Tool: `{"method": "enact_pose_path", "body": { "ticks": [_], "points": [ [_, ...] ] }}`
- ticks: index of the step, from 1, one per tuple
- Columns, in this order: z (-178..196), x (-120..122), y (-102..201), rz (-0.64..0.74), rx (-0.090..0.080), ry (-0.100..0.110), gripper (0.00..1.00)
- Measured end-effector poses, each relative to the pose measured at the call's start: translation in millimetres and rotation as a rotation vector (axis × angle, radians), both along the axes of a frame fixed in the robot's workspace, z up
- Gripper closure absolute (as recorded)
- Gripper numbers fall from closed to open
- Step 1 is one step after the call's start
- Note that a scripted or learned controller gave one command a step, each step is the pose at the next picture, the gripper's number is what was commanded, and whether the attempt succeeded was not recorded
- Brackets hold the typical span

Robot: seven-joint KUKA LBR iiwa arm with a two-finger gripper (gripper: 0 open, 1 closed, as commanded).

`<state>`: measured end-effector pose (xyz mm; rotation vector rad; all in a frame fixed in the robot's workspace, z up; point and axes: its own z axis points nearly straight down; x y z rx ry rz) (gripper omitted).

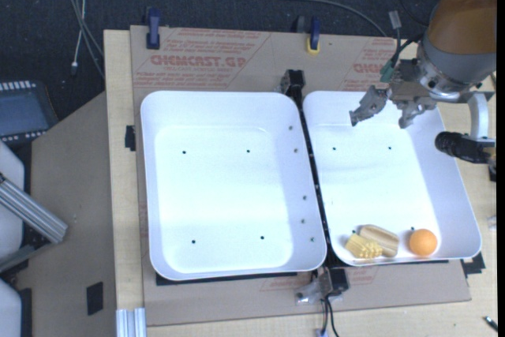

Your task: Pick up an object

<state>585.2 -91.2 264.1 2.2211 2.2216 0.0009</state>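
My gripper (384, 115) hangs over the far part of the right bin (394, 170), its two fingers spread apart with nothing between them. At the near edge of that bin lie three small things: an orange ball (423, 241), a tan bread roll (379, 234) and a yellow corn cob (363, 248) touching the roll's near left side. All three sit well below the gripper in the view, a long way from the fingers.
The left bin (225, 181) stands beside the right one, parted by a thin black gap. A black clamp (293, 80) sits at the far end of that gap. Cables run across the dark floor behind the bench.
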Motion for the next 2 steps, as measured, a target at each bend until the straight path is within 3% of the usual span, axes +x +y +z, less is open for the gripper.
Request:
{"method": "enact_pose_path", "body": {
  "ticks": [1, 2],
  "points": [
    [10.7, 0.3, 0.1, 0.0, 0.0, -0.001, 1.0],
    [38.2, -70.0, 30.2, 0.001, 0.001, 0.001, 1.0]
  ]
}}
